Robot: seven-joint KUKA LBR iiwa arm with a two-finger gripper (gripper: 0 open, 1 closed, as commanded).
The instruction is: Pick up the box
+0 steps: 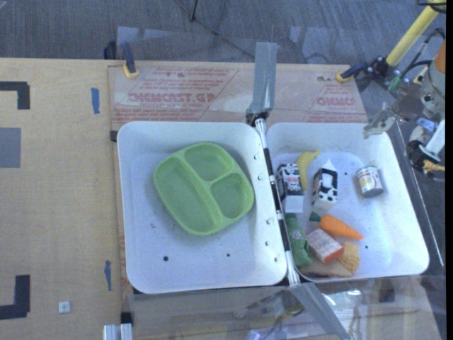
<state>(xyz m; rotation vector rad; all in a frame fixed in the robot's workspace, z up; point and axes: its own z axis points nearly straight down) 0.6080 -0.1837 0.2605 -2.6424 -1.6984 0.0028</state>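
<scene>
- The box [324, 245] is a small orange-red carton. It lies flat in the right bin [403, 222], in the 7 o'clock part of it, near the front wall.
- It is packed closely. A toy carrot [340, 227] lies just beside it at 1 o'clock, a yellow piece [349, 258] touches it at 4 o'clock, and a green packet [296, 241] is just beside it at 9 o'clock.
- The pincer [380, 121] hangs over the rim of the same bin at about 1 o'clock. I cannot tell whether it is released or clenched, and nothing is seen in its hold.
- From the pincer the box is at about 7 o'clock, well apart. The milk carton [325, 185] and the can [369, 180] stand between them.
- To do the step well, I think the arm should travel high over these standing things and come down straight onto the box.
- The pincer should close across the short sides of the box, turned so that it does not catch the carrot or the yellow piece.
- A second small dark carton [289, 179] stands at 10 o'clock in the bin, so the aim must be sure.
</scene>
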